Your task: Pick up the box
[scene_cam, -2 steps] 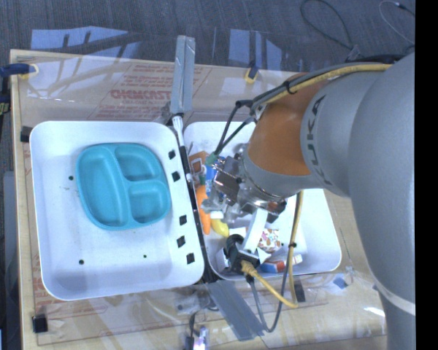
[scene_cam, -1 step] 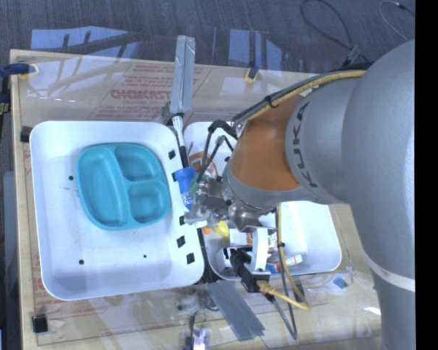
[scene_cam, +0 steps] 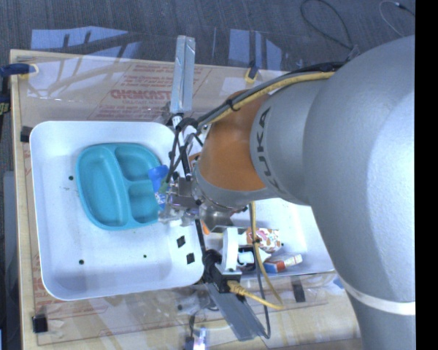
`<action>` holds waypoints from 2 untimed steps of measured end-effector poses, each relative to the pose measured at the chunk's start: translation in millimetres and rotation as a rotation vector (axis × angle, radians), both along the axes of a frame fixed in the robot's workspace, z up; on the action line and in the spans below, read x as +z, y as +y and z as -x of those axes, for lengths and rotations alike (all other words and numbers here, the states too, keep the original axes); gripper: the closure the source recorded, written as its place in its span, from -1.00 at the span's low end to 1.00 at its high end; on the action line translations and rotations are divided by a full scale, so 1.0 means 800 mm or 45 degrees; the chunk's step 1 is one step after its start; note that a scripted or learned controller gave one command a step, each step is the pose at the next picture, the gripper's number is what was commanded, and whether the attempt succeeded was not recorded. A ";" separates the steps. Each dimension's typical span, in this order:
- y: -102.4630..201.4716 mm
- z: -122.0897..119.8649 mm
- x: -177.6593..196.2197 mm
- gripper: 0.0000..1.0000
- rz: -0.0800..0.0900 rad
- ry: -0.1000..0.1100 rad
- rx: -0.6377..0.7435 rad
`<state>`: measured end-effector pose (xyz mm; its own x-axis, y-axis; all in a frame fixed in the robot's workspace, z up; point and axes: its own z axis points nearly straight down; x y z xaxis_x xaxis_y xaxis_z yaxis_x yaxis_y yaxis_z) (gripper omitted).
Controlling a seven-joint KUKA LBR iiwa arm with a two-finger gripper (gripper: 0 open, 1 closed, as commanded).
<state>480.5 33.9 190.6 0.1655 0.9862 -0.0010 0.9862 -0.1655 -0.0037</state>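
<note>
My gripper [scene_cam: 172,201] hangs low over the right rim of the left bin [scene_cam: 51,217], just beside the right edge of a teal divided plate [scene_cam: 117,184]. A small blue thing [scene_cam: 158,174] sits against the plate's edge right by the gripper; whether it is held cannot be told. A small colourful box or packet [scene_cam: 269,238] lies in the right bin [scene_cam: 314,257], below the wrist and apart from the gripper. The grey arm with its orange band [scene_cam: 230,159] hides most of the right bin.
A white tube with red and blue ends [scene_cam: 285,262] lies near the front of the right bin, beside the colourful packet. The teal plate takes up the upper middle of the left bin. A printed cardboard sheet [scene_cam: 124,86] lies behind the bins.
</note>
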 end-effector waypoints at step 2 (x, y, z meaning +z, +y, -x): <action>-0.086 0.005 0.000 -1.00 -0.002 0.002 0.052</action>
